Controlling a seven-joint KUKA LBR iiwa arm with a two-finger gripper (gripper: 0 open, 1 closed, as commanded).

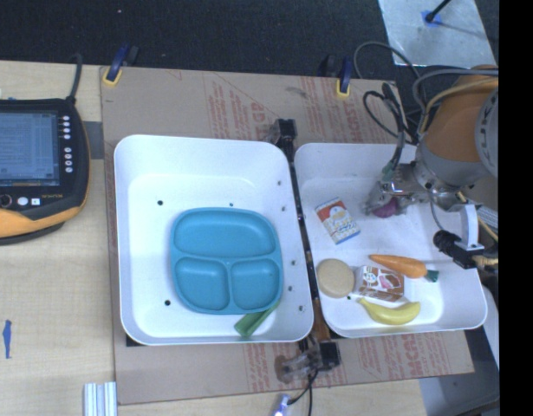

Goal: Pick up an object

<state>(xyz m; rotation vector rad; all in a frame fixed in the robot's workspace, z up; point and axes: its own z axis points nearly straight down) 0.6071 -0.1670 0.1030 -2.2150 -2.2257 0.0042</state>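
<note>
Jaws: you can't tell, gripper (389, 199) blurs over a purple obj (386, 207). Right bin (461, 315): carrot (399, 266), banana (389, 312). Left bin (145, 232): blue tray (224, 259).

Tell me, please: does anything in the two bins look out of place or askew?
One thing: a green item in the left bin lies tilted against the near wall, half under the blue tray. In the right bin, the carrot, banana and packets lie loosely scattered, nothing spilled.

Bright, even overhead light — soft shadows, slight blur, mild glare on white bins (136, 232)
</note>
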